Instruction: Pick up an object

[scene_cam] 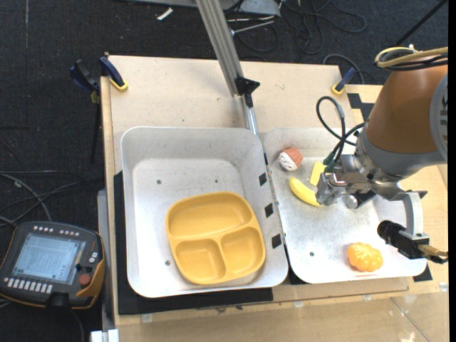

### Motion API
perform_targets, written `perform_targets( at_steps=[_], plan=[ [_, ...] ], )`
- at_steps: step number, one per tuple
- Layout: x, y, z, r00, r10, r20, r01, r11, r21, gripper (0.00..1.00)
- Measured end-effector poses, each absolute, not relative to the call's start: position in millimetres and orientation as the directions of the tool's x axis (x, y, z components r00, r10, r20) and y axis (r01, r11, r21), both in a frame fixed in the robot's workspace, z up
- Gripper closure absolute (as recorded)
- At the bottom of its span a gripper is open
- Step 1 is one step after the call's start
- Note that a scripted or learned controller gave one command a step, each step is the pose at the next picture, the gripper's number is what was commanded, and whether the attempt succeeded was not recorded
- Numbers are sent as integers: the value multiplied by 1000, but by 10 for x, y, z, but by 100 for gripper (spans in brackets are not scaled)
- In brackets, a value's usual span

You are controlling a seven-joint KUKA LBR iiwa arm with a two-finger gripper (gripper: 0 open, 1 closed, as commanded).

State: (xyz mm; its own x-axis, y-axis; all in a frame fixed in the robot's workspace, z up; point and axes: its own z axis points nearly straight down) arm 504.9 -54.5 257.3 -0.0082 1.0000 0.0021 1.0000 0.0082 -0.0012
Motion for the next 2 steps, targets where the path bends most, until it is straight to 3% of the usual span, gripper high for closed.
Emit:
perform_targets(
  at_steps=[1, 2],
  plan=[
    [4985, 16, 2427, -8, 1000, 2, 1000, 8, -2, 100],
    [5040, 541, 2485, -8, 1000, 2, 1000, 8, 0, 100]
  ],
)
